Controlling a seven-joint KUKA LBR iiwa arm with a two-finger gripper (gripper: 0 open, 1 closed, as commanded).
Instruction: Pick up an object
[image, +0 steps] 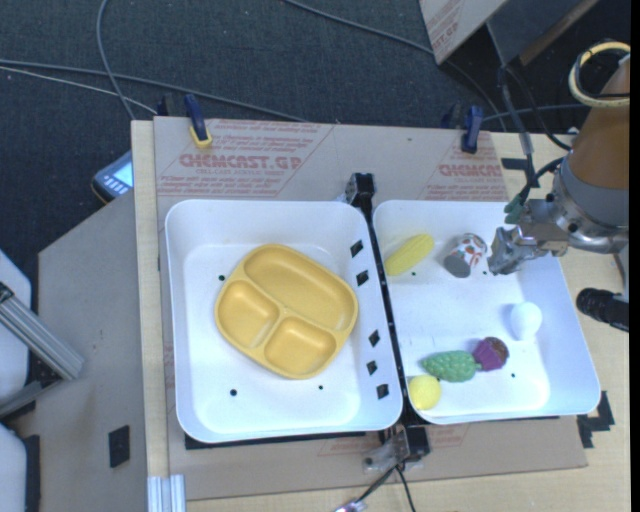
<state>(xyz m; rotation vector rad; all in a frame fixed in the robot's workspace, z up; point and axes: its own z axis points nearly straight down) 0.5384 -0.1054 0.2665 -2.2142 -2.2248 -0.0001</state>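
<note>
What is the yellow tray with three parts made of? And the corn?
The yellow tray looks like smooth moulded plastic: one even colour, rounded ridges, a soft sheen. The corn is probably a plastic toy, judging by its uniform bright yellow, though it is too small to be sure.

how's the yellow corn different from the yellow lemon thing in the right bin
The corn is long and tapered; the lemon is short and rounded. The corn lies at the bin's far end, apart from the other items; the lemon sits at the near edge, next to the green toy. The corn looks the larger of the two. Both are yellow and lie in the right bin, close to the divider side.
</note>
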